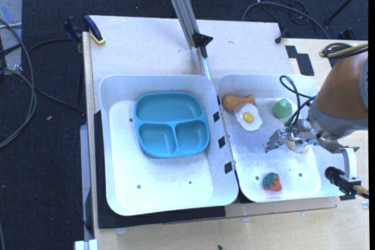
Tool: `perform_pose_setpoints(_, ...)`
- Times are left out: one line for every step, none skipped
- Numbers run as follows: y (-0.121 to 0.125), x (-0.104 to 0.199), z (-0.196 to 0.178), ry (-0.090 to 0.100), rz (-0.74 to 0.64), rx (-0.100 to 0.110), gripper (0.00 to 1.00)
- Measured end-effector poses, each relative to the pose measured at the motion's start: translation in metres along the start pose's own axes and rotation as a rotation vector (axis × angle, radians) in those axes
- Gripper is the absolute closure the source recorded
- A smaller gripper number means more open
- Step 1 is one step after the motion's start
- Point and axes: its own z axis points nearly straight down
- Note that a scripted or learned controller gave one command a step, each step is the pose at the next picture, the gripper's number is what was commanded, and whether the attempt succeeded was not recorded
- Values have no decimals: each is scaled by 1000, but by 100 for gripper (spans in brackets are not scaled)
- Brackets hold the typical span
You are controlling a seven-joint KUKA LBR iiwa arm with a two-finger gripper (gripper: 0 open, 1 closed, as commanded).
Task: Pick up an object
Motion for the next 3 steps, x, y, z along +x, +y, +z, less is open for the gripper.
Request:
perform_pose_setpoints(1,0,-13,-1,1,-4,100)
perform_pose_setpoints(7,-9,-62,-3,-2,-8,100)
perform_pose_setpoints(8,-9,-70,-1,-2,-5,100)
